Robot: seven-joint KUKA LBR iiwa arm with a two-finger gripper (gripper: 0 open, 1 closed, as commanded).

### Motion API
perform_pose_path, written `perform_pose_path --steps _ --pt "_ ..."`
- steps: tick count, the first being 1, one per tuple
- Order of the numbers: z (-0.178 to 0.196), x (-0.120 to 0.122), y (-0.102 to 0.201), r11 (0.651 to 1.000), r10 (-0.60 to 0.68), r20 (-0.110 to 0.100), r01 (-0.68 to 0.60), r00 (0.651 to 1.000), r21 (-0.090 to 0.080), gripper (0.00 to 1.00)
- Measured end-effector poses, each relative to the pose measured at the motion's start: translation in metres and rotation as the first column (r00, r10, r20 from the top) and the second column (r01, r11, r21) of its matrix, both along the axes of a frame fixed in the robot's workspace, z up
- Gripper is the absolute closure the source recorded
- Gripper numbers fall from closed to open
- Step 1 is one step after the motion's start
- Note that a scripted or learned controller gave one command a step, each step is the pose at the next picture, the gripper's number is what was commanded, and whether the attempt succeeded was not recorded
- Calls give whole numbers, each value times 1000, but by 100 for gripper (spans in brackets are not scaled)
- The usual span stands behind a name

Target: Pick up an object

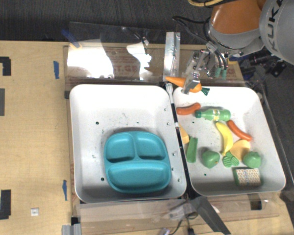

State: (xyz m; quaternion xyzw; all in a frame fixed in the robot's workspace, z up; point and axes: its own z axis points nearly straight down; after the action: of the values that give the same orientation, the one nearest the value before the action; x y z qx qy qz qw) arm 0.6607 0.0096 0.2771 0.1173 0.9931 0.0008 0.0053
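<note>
My gripper [192, 83] hangs over the back left corner of the right bin [269, 131], just right of the wall between the two bins. Its grey fingers [190, 85] are shut on a toy carrot [175, 82], which lies crosswise with its orange tip toward the left bin and its green top [205, 90] to the right. The carrot appears lifted above the bin rim. The orange-banded wrist [232, 18] stands behind and to the right.
Several toy foods lie in the right bin: an orange sausage [188, 109], a green bottle [213, 114], a banana [225, 136], a red chilli [239, 130], green vegetables [209, 158] and a small box [246, 176]. A teal divided plate [136, 161] sits in the left bin [88, 111].
</note>
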Motion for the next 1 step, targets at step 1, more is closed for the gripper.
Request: perform_pose_path --steps 1 --pt "-36 -7 -11 996 91 -9 -91 996 -1 100"
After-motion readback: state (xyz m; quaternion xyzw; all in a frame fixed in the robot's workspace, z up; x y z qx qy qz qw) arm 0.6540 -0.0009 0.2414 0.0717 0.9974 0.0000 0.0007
